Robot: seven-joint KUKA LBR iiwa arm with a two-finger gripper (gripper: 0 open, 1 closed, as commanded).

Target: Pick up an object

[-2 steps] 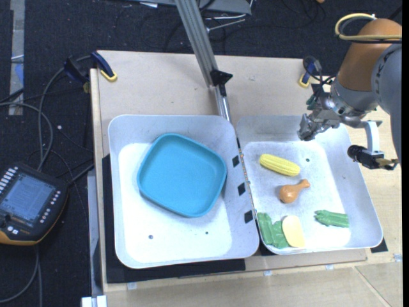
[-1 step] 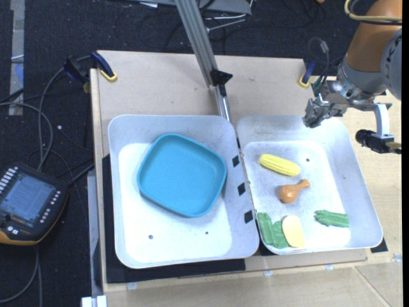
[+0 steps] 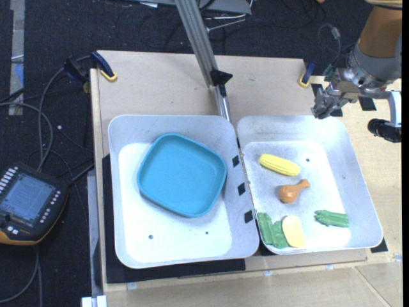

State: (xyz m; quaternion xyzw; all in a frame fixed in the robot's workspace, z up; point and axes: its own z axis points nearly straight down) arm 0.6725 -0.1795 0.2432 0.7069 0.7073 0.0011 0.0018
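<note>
The right bin (image 3: 332,139) holds a yellow corn cob (image 3: 279,165), an orange drumstick-shaped toy (image 3: 291,190), a small green piece (image 3: 331,219) at its right, and a green pod beside a pale yellow slice (image 3: 293,231) at its front edge. My gripper (image 3: 323,110) hangs over the bin's far right corner, well above and behind the corn cob. Nothing shows between its dark fingers.
The left bin (image 3: 128,235) bears a blue square plate (image 3: 183,174). A slanted metal pole (image 3: 198,34) crosses above the bench toward the gap between the bins. Yellow clamps (image 3: 107,75) sit at the bench's far corners. A handheld pendant (image 3: 29,203) lies on the floor at left.
</note>
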